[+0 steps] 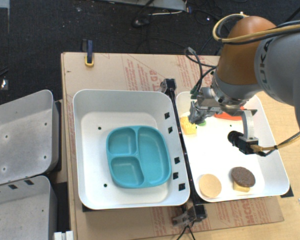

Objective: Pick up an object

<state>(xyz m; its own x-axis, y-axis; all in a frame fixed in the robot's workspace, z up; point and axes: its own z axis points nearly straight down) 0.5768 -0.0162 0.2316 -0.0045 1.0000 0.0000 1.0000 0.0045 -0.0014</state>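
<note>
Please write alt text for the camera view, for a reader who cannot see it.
The gripper is low in the right bin, just above a yellow block. The left bin holds a teal divided plate.

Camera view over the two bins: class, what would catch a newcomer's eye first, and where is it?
The big grey arm with its orange band reaches in from the right, its hand low over the right bin's far-left corner, right by a yellow block. Next comes the teal tray, lying in the middle of the left bin. Two round pieces, one tan and one brown-topped, sit at the right bin's near edge.
</note>
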